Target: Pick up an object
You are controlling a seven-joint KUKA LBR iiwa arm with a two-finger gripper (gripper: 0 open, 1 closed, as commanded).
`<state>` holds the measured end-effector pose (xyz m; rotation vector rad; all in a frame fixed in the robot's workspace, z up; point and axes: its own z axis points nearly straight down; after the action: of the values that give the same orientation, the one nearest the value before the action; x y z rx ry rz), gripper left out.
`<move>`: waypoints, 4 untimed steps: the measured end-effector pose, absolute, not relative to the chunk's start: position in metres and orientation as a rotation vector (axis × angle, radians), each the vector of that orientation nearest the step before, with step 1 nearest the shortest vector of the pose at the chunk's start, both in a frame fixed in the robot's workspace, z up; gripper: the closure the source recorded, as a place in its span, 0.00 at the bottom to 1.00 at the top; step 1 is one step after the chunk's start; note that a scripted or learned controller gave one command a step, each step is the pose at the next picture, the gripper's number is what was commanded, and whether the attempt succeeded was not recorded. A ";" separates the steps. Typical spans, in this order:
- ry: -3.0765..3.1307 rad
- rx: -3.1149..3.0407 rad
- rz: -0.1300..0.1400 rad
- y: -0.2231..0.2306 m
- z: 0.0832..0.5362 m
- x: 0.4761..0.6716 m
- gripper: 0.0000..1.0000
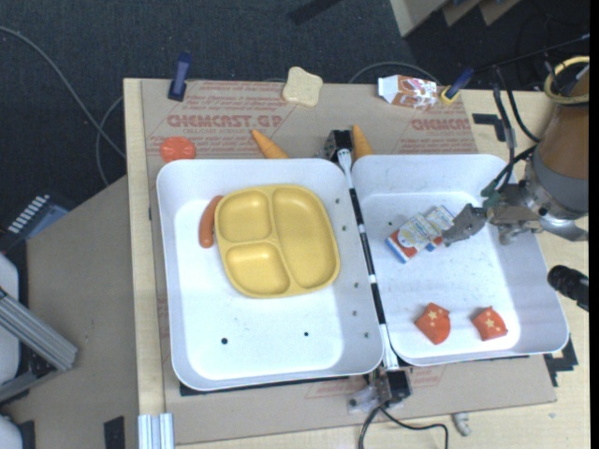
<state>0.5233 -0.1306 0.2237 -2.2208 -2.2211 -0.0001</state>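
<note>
Carton (420, 233) is lying in the right bin (524, 279) beside two red pieces (433, 323); the left bin (187, 297) is holding one yellow tray (277, 239). The gripper (465, 224) is touching the carton; its grip cannot be told.

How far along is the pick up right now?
Done: the arm has reached into the right bin, and the pincer sits at the edge of the carton. In hand: nothing clearly; the carton lies flat on the bin floor. Left: closing on it and lifting. The two red pieces lie untouched nearer the front.
</note>
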 end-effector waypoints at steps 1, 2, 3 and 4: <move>-2.219 -2.220 0.002 -0.109 0.159 0.486 0.00; -2.219 -2.220 0.002 -0.117 0.122 0.478 0.00; -2.223 -2.221 -0.001 -0.108 0.099 0.536 0.00; -2.227 -2.224 -0.005 -0.096 0.253 0.552 0.00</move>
<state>0.5515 -0.0956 0.2527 -2.2239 -2.2266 -0.0052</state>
